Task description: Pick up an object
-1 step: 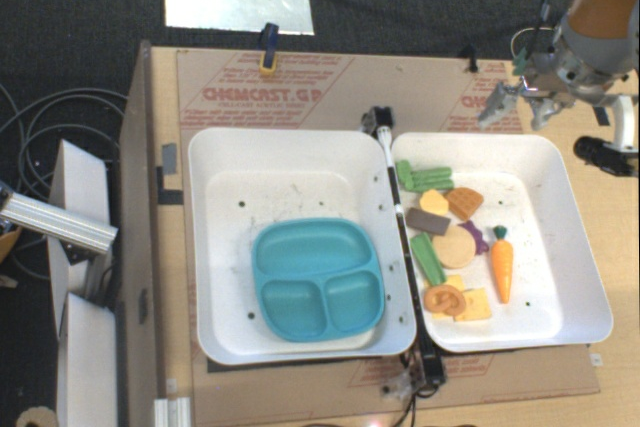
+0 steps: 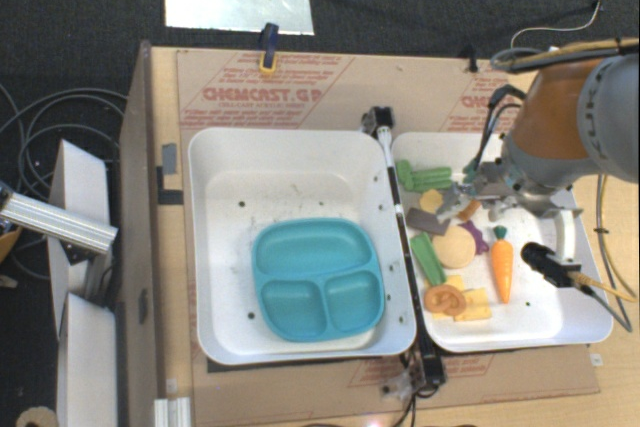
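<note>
**Gripper low over the toy food in the right bin**

We see the gripper [image 2: 470,198] down in the right bin [image 2: 580,315], just above a heap of toy food. Right beneath it lie a yellow piece [image 2: 431,201] and a purple piece [image 2: 474,237]; whether it has closed on anything, we cannot tell. An orange carrot [image 2: 502,270] lies just beside. The left bin [image 2: 220,165] carries a teal divided plate [image 2: 317,277].

blue divided plate [image 2: 318,277] in left bin [image 2: 225,165], grey cables [image 2: 45,125]
</note>
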Robot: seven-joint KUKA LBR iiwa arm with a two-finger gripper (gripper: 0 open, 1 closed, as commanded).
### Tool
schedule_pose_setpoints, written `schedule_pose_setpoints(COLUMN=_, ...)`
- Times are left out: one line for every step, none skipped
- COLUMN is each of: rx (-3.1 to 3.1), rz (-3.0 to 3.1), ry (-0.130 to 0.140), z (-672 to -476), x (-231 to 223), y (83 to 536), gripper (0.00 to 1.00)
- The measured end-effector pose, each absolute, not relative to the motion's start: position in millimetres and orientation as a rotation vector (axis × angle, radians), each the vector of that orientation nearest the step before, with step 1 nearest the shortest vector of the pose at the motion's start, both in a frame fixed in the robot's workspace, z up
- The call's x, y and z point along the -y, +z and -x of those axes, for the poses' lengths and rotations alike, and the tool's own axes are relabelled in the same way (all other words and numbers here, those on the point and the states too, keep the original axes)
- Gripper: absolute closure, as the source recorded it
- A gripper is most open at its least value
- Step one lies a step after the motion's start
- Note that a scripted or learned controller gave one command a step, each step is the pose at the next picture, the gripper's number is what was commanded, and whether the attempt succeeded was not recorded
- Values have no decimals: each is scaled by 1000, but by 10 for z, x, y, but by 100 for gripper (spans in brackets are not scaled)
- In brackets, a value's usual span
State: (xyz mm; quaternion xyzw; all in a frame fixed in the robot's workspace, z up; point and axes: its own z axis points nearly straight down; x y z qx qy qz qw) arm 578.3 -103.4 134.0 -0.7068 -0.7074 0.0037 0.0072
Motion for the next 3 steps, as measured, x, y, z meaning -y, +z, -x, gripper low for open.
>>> schedule_pose_setpoints(rx=2225, rz=2224, ry=-5, z=-5926, x=1140, y=840, gripper=0)
schedule_pose_setpoints(rx=2226, rz=2222, ry=-4, z=-5920, x=1135, y=953, gripper=100)
schedule_pose_setpoints(rx=2226, rz=2222, ry=-4, z=-5920, x=1134, y=951, gripper=0)
